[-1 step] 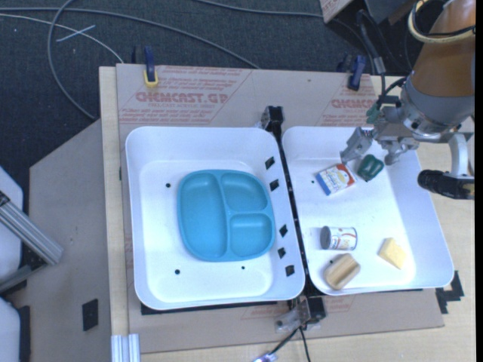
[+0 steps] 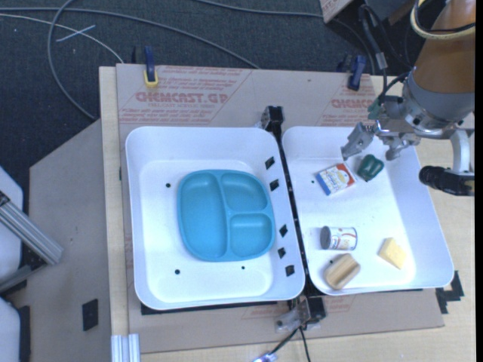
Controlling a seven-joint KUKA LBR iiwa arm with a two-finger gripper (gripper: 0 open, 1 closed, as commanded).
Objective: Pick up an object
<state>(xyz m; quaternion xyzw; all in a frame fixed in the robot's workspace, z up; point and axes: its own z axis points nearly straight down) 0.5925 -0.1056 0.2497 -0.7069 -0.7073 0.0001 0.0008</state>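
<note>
My gripper [image 2: 374,148] hangs over the far part of the right bin [image 2: 423,202], its two fingers spread open with nothing between them. A small dark green object [image 2: 370,167] lies on the bin floor just in front of the fingertips. To its left lies a small white, blue and orange carton [image 2: 334,179]. Nearer the front are a small can on its side [image 2: 339,237], a tan cylinder-shaped block [image 2: 341,270] and a yellow wedge [image 2: 392,253].
A blue divided plate [image 2: 226,215] lies in the left bin [image 2: 143,202]. A black divider with clips [image 2: 283,202] runs between the bins. Blue clamps [image 2: 151,66] hold the board at the back. Cables trail over the dark floor behind.
</note>
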